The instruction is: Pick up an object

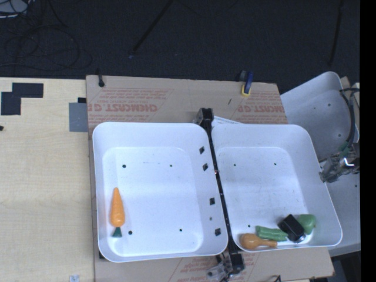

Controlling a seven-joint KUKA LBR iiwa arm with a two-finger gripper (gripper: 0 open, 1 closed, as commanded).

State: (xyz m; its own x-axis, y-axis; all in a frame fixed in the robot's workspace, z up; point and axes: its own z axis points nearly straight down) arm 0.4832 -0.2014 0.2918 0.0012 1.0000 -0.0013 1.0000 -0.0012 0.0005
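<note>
Two shallow white plastic bins point(150, 135) sit side by side. An orange toy carrot point(117, 208) lies in the left bin; a green, black and orange cluster point(282, 232) crowds the right bin's near corner, where a grasp might snag neighbours. The gripper point(335, 169) seems parked beyond the right rim; its state is unclear. Cardboard point(176, 101) carries illegible reversed lettering.

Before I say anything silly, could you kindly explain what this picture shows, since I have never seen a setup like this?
You are looking down at a slant from one fixed camera above a bench. Two shallow white trays sit side by side: the left tray and the right tray. The left one holds a toy carrot. Near the right one's lower edge lie a yellow-orange pear-shaped toy, a green toy, a black block and a round green piece, clustered closely. The machine is a robot arm meant to pick things up; part of it shows at the right edge. Nothing appears lifted.
</note>
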